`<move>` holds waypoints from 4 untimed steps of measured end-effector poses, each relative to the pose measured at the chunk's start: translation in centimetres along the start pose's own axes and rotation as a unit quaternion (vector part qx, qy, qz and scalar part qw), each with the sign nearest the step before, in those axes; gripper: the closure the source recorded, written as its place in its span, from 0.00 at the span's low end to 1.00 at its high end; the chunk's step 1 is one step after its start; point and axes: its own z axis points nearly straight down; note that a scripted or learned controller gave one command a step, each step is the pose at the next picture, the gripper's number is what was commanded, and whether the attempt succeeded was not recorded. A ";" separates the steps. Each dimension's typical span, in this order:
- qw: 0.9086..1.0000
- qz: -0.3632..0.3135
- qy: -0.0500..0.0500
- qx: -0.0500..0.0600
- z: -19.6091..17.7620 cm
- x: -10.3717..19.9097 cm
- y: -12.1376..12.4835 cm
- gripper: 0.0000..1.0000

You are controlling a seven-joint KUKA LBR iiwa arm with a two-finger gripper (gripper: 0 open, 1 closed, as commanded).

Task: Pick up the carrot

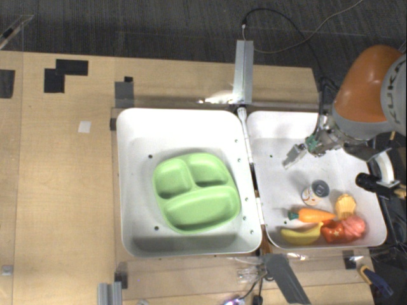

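The orange carrot (pixel 313 216) lies near the front of the right bin (pixel 273 138), its green stem end pointing left. It rests among other toy foods, just above a yellow banana (pixel 300 234). My gripper (pixel 297 154) hangs over the middle of the right bin, above and behind the carrot and apart from it. Its fingers point left and stand open with nothing between them.
A red pepper (pixel 343 230) and a yellow piece (pixel 345 204) sit right of the carrot, and a small round grey and white item (pixel 315 191) lies just behind it. The left bin (pixel 137 170) holds a green divided plate (pixel 166 170). The arm's grey and orange body (pixel 369 94) fills the upper right.
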 end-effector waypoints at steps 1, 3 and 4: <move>1.000 0.004 0.000 0.000 -1.4 3.6 -5.2 0.00; 0.997 -0.074 0.000 0.000 -0.9 -0.6 -3.2 0.00; 0.999 -0.050 0.000 0.001 3.5 0.1 -9.5 0.00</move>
